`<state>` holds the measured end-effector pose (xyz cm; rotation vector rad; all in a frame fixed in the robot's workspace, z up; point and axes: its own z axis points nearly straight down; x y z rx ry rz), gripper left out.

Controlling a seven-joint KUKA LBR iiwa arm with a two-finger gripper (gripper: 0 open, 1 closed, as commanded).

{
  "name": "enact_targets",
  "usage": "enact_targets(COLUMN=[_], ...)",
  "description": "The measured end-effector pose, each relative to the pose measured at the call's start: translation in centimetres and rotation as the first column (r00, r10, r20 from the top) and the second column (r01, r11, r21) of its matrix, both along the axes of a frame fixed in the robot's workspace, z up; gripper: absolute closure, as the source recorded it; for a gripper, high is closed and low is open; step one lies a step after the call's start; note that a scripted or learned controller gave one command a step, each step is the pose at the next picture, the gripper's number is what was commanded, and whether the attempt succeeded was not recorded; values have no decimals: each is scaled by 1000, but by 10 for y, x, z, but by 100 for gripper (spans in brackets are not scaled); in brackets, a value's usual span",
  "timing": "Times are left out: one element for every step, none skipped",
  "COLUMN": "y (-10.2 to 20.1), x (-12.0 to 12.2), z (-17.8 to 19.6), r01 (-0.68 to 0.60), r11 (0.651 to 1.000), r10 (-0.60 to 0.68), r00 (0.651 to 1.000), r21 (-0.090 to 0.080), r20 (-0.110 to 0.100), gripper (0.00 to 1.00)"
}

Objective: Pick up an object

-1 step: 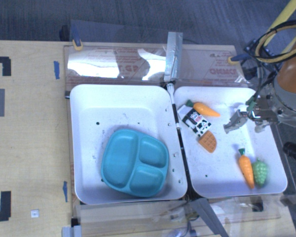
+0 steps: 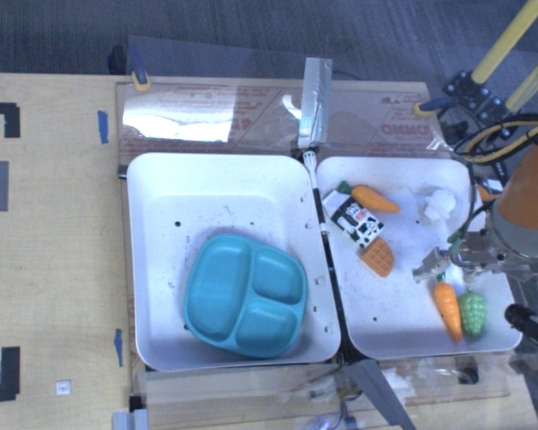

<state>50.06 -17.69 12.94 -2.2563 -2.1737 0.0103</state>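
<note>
1. My gripper (image 2: pixel 438 267) sits low over the right bin (image 2: pixel 390 325), near that bin's right wall. I can't tell how it's set or whether it has anything in it; it's too small and cluttered at this angle. Treat nothing as held.
2. Closest candidates: a small carrot (image 2: pixel 447 310) just below the gripper, with a green knobbly piece (image 2: pixel 472 313) touching its right side. Looks like the carrot is the likely target.
3. Other options in the same bin: a larger carrot (image 2: pixel 373 198) near the top, a black-and-white carton (image 2: pixel 357 221) below it, an orange waffle-like piece (image 2: pixel 377 258) touching the carton's lower end, a white lump (image 2: pixel 438 205) upper right.
4. The left bin (image 2: pixel 152 240) holds a teal divided plate (image 2: pixel 247 294). Broad and flat, so a poor pick; skip it.
5. Doing it well, as I judge it: centre over the small carrot's thicker top half and close across its short axis, not along its length.
6. Risk: the green piece is pressed against it, so one side may land on that and knock both away. The bin wall is close too, so watch clearance.
7. Descend straight, close, lift slowly, then check for something actually in the grip before calling it done.
</note>
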Motion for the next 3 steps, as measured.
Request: enact_targets(y=[-21, -22, 31], x=[-20, -18, 114], z=[-43, -32, 73], r01=[-136, -135, -234], r11=[991, 991, 972], r10=[136, 135, 234], r00=[991, 991, 972], r21=[-1, -5, -5], r20=[14, 20, 23], gripper=[0, 100, 100])
